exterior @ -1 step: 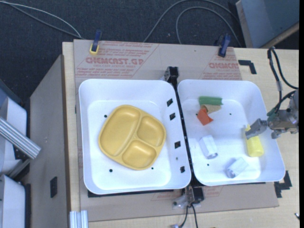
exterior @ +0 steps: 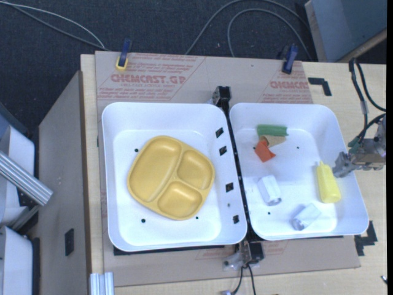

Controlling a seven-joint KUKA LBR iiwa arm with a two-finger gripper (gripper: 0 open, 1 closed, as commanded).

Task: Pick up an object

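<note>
Your gripper (exterior: 344,162) sits at the right rim of the right bin (exterior: 307,110), low and reaching in from the side; can't tell how it's set from this angle, too small and blurred. It holds nothing you can confirm.

Closest to it, just beside on the inner side: the yellow bottle-like piece (exterior: 327,182), smooth plastic, elongated, lying flat — likely your easiest pick, since it's right at the tip.

Farther in and lower: a clear crumpled wrapper-like item (exterior: 305,216) and a white cylinder (exterior: 269,189), both lying down, pale against the bin floor.

Beyond, toward the top: an orange wedge (exterior: 264,150) touching a tan piece, with a green bar (exterior: 271,129) just above.

Farthest away, the left bin (exterior: 116,158) holds a yellow compartment tray (exterior: 171,177), matte, rounded, three wells, lying flat and slightly rotated.
</note>
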